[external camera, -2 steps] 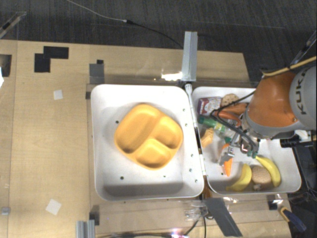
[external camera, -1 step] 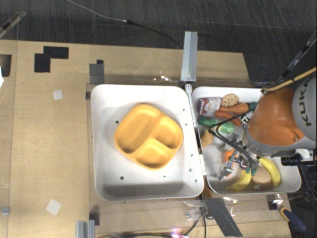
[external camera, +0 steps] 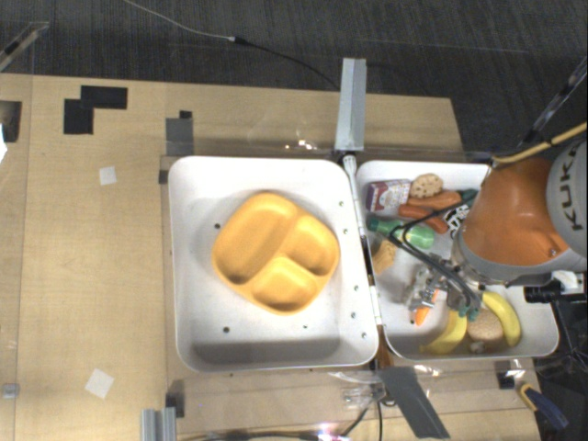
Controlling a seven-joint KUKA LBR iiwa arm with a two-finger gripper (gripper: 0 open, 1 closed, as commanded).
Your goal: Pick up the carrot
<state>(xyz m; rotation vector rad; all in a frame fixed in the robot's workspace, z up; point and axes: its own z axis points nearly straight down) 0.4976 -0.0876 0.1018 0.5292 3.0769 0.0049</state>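
Note:
In the right bin (external camera: 551,343) my gripper (external camera: 426,294) hangs low over the floor, left of the bananas. A small orange carrot-coloured piece (external camera: 421,316) pokes out just under the gripper's tip, touching or very close to it. The view is too small to tell whether the piece is gripped. A longer orange-red piece (external camera: 430,207) lies near the back of the same bin, apart from the gripper. The orange band of the arm (external camera: 514,214) covers the bin's right part.
The left bin (external camera: 188,274) holds a yellow divided plate (external camera: 276,249). In the right bin lie a green item (external camera: 415,235), a cookie (external camera: 426,186), a small packet (external camera: 388,194), two bananas (external camera: 504,318) and a brown lump (external camera: 484,330).

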